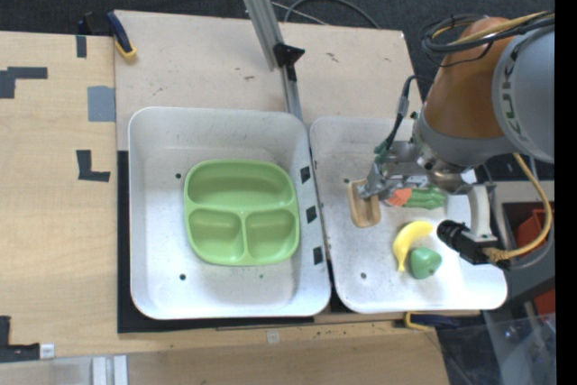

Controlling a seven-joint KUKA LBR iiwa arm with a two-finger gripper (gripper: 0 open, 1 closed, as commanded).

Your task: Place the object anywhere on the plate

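A green three-compartment plate (241,212) lies in the left white bin (149,194). In the right bin (347,279), my gripper (377,183) hangs low over a tan wooden piece (364,210), right at its top end. An orange and green toy (416,197) lies just right of the gripper, partly under the wrist. Nearer the front of that bin, a yellow banana (408,241) touches a round green toy (424,262). Whether the gripper touches the tan piece is not clear from this angle.
The grey arm with its orange band (469,95) covers the back right of the right bin. A slanted metal pole (261,4) reaches down to the divider between the bins. A black fitting (460,241) on the arm sits beside the banana.
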